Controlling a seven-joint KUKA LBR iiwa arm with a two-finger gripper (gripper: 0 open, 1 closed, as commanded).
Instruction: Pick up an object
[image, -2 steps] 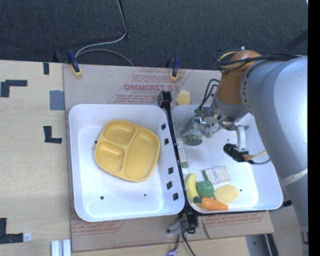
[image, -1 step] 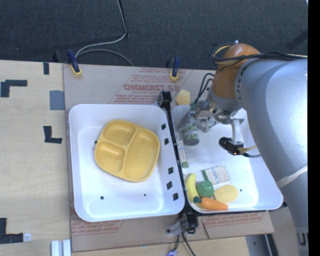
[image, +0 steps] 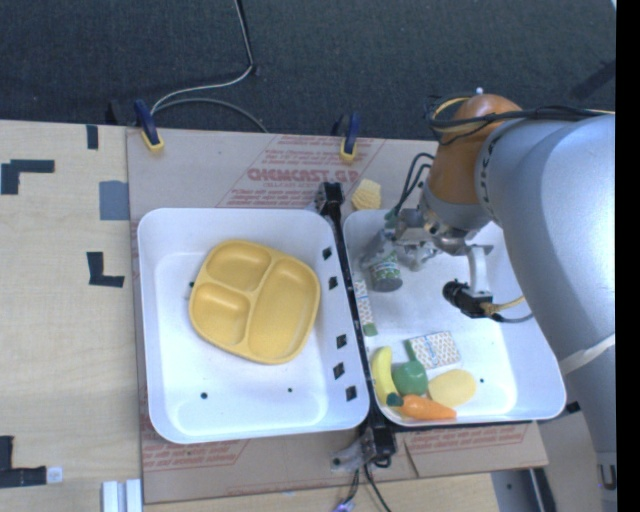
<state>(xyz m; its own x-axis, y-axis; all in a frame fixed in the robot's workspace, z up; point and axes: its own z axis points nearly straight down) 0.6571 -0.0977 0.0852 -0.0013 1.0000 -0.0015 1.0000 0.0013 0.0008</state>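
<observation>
**Arm over the right bin, tool low near a small grey can**

The table (image: 60, 300) is pale wood with a brown cardboard sheet (image: 280, 170) laid over it, held at the far edge by two yellow-and-blue clamps (image: 148, 130). The grey arm (image: 560, 220) reaches in from the right and covers much of the right bin's far side; its orange band (image: 462, 150) sits above the wrist.

Two shallow white bins lie side by side on the cardboard. The left bin (image: 170, 400) holds a yellow divided plate (image: 254, 300), lying flat a little toward the far side. The right bin (image: 520, 400) holds the smaller things.

The tool (image: 398, 250) points down into the far left part of the right bin. I cannot tell whether its fingers are apart or together, since the wrist hardware hides them. Just beside it, on the bin floor, stands a small grey can (image: 383, 272); whether the tool touches it is unclear.

Near the front of the right bin is a cluster, close together: a yellow banana (image: 381, 372), a green toy (image: 409, 378), an orange carrot (image: 428, 408), a yellow lemon-like piece (image: 452, 387) and a patterned white packet (image: 433, 350). A small yellow block (image: 366, 194) lies on the cardboard just beyond the bins.
</observation>
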